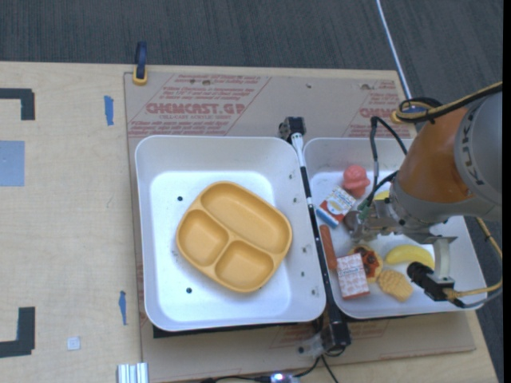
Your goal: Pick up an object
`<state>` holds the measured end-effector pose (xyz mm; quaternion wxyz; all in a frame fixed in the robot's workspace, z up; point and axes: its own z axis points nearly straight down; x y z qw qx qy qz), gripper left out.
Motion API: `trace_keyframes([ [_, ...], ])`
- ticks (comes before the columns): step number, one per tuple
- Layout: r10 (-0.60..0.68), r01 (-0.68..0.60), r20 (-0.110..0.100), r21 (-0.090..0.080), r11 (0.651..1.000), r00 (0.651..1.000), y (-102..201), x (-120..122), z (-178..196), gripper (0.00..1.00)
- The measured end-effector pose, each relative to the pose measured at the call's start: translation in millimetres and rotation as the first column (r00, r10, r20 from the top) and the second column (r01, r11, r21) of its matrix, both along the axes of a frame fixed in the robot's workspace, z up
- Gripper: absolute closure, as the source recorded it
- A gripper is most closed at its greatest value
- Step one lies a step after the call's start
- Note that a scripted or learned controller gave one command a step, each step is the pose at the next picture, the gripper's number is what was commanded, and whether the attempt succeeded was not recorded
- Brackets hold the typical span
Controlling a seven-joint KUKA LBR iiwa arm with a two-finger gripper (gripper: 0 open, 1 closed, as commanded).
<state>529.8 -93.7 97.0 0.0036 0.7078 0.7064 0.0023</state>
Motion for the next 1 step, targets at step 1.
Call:
trace_keyframes([
  [1, 0.001, -0.001, -0.006, 0.002, 1.000, 1.000, 4.5, -49.8, 88.0, 1.00],
])
